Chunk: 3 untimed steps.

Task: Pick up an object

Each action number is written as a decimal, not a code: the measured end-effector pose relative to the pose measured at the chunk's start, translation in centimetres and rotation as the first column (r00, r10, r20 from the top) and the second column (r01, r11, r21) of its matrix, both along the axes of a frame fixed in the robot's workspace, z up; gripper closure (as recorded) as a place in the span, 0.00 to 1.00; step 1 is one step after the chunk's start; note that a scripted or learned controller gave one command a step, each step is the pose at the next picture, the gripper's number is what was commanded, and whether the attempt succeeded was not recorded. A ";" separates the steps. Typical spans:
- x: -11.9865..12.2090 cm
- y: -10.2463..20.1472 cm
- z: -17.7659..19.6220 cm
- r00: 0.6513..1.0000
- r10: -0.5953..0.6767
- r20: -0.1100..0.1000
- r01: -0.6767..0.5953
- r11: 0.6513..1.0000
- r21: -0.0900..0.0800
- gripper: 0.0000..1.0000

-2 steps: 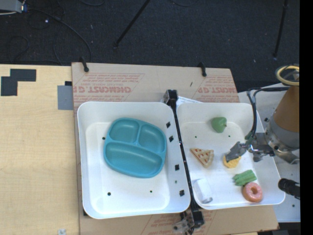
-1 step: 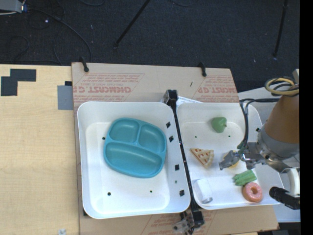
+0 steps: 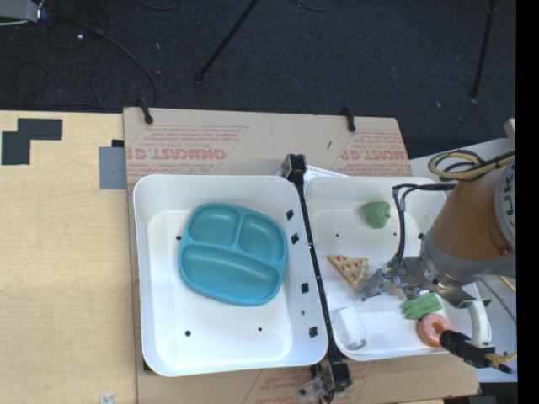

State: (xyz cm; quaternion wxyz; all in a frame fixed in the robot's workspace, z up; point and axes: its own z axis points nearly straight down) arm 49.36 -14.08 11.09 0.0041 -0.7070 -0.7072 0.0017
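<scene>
The gripper [image 3: 376,285] hangs low in the right bin [image 3: 337,204], just right of the waffle-patterned wedge [image 3: 348,268]; its state cannot be told. It should centre over the wedge before closing, avoiding the green piece [image 3: 420,306] further right.

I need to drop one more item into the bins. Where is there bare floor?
Left bin: strips around the teal plate, widest along the near wall. Right bin: far-left patch between divider and green ball. Crowded near the gripper, waffle, donut.
</scene>
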 end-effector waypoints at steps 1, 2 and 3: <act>0.0 0.1 -2.4 1.000 -0.002 0.005 0.002 1.000 -0.002 0.00; 0.0 0.0 -1.3 1.000 -0.005 0.005 0.005 1.000 -0.001 1.00; 0.2 -0.1 2.9 1.000 0.001 0.008 -0.001 1.000 -0.003 1.00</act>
